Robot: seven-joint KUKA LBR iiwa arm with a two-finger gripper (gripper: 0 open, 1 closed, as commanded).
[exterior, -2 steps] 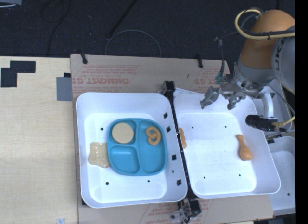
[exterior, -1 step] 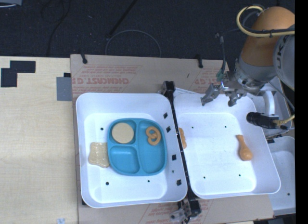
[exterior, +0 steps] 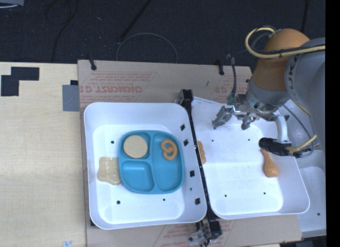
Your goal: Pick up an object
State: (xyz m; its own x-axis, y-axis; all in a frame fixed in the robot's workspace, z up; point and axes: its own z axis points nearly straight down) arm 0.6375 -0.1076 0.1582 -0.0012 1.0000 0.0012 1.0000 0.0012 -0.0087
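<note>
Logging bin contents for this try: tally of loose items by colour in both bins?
Blue: 1, the divided tray in the left bin.
Tan/beige: 2, the round cracker on the tray and the toast piece beside the tray.
Orange-brown: 3, the pretzel on the tray, the drumstick-shaped piece in the right bin, and a small piece at that bin's left wall.
Total: 6

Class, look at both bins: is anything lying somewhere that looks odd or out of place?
Yes. A small tan piece sits at the right bin's left wall, partly hidden by the divider. A pale slice lies beside the blue tray, not in it.
</note>
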